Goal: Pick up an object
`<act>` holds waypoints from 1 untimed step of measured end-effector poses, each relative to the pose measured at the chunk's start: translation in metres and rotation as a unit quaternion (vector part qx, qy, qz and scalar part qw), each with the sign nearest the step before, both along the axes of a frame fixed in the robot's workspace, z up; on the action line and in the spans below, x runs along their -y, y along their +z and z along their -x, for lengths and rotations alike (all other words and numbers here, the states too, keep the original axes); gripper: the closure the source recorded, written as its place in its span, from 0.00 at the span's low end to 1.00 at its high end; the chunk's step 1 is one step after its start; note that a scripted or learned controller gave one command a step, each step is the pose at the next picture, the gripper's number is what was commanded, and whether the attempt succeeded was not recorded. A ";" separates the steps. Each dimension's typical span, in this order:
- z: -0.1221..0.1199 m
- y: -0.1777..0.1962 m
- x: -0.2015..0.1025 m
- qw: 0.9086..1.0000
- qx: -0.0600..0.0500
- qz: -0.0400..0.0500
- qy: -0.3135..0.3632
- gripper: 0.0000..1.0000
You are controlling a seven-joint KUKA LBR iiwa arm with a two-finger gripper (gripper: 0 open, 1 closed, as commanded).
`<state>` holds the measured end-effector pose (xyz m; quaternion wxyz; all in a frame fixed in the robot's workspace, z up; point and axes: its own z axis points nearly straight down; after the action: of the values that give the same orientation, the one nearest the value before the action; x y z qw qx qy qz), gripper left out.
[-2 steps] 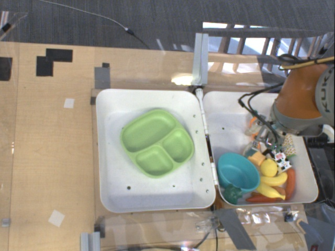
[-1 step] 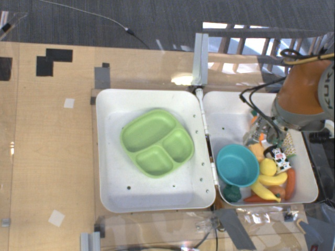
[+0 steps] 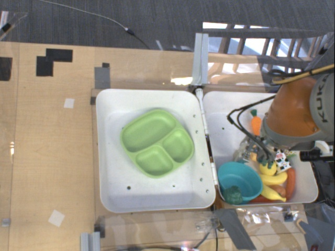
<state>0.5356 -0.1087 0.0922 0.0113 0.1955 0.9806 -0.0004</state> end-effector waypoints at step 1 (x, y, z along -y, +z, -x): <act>-0.056 0.182 -0.007 0.999 -0.001 -0.002 -0.045 1.00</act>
<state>0.5921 -0.1012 0.2737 0.0102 0.2391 0.9710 0.0012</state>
